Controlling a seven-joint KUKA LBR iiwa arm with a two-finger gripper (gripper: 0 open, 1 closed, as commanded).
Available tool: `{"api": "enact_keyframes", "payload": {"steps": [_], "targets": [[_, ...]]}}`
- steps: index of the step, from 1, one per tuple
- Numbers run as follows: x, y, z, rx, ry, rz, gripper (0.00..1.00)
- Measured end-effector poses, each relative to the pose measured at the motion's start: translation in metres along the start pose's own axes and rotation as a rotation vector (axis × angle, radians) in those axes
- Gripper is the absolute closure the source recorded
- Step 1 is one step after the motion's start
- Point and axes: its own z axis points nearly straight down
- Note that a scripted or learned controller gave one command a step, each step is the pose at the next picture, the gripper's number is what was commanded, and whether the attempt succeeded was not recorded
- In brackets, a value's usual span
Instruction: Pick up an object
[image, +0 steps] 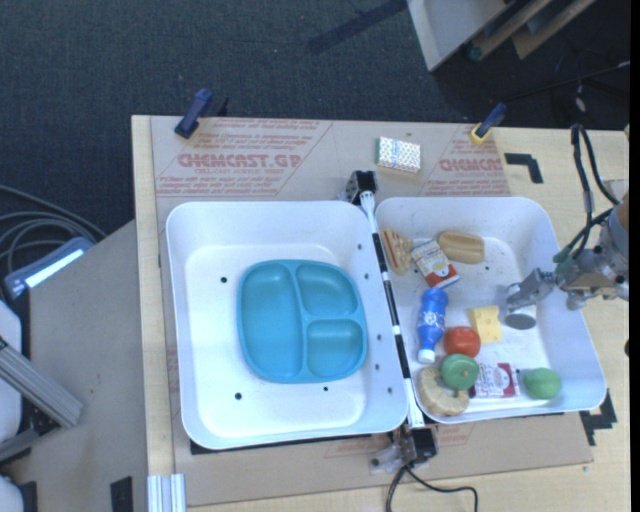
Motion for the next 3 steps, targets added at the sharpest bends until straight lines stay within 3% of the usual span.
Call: {"api": "enact_keyframes", "payload": {"steps": [1,2,3], "targets": [[0.058,-0.019,0.129,0.0,0.0,-0.001,0.0],[0.084,0.002,0.129,-0.003,-0.001,0.0,0.0],[0.082,0.005,0.129,-0.002,-0.001,0.001,0.0]]}}
